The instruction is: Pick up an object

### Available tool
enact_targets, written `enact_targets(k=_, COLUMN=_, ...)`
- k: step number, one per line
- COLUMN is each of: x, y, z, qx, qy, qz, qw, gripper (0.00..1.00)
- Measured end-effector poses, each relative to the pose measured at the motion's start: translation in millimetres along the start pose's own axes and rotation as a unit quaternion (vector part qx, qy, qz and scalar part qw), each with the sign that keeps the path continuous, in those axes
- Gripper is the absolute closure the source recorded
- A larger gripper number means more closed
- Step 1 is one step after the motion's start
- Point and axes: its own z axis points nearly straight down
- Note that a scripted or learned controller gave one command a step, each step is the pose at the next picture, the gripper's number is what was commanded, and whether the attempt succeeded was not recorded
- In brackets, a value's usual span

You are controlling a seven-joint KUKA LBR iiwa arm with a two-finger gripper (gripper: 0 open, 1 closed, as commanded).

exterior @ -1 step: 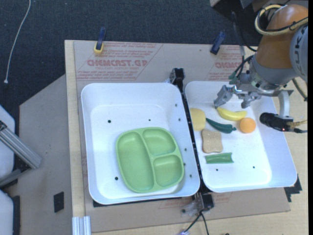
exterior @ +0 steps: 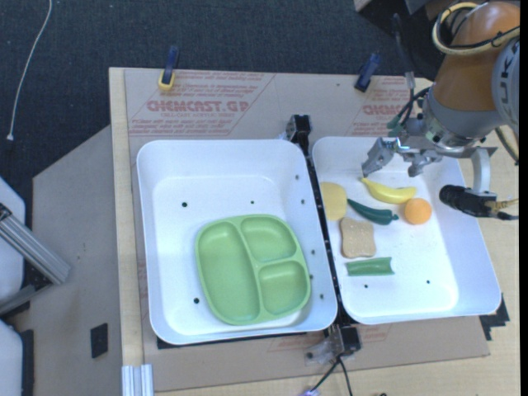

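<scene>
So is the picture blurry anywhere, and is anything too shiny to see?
In the camera view, the green plate and banana look sharp; the white bins are bright and a bit washed out, with soft, faint shadows; the end effector and orange arm look slightly soft.
</scene>
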Motion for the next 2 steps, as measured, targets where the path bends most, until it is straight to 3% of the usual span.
enact_targets(k=1, x=5, y=8, z=50, qx=0.004, qy=0.001, qz=-0.001, qw=1.0, gripper=0.0)
enact_targets(k=2, x=0, y=13, z=103, qx=-0.004, qy=-0.002, qz=0.001, qw=1.0, gripper=0.0)
